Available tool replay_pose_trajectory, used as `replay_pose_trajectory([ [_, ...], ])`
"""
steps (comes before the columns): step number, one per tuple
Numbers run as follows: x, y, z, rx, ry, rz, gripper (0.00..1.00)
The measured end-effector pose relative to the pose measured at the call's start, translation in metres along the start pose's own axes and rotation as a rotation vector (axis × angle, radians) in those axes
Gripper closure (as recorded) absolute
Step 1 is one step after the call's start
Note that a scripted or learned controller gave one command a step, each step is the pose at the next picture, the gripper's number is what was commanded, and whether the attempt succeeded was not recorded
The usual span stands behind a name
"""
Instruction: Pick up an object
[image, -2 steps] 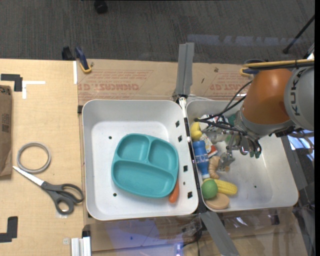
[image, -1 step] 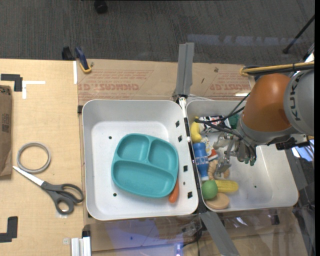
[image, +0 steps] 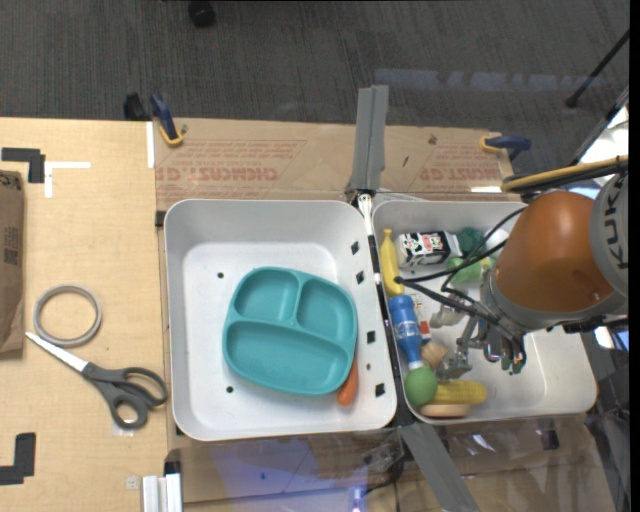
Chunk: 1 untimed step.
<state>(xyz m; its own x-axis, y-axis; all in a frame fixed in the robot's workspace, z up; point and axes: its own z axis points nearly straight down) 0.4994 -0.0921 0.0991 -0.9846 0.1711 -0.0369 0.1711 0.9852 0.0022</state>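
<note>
Camera view places the hand (image: 478, 352) low in the right bin (image: 560, 395), finger state unclear, and we judge the corn (image: 462, 394) nearest, lying just below it near the front wall with its long axis running left to right.

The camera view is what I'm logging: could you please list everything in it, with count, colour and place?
bins: two, white, side by side on the bench
divided plate: one, teal, in the left bin
carrot: one, orange, by the plate's lower right edge
bottle: one, blue, right bin, along its left wall
banana: one, yellow, above the bottle
ball: one, green, right bin, near corner
scissors: one, grey handles, left of the bins
tape roll: one, grey, above the scissors
arm: one, orange band, over the right bin
gripper: one, dark, low in the right bin
</note>
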Motion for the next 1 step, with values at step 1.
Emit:
replay_pose_trajectory([
  [1,-0.1092,0.007,0.0109,0.004,0.033,0.069,0.0],
])
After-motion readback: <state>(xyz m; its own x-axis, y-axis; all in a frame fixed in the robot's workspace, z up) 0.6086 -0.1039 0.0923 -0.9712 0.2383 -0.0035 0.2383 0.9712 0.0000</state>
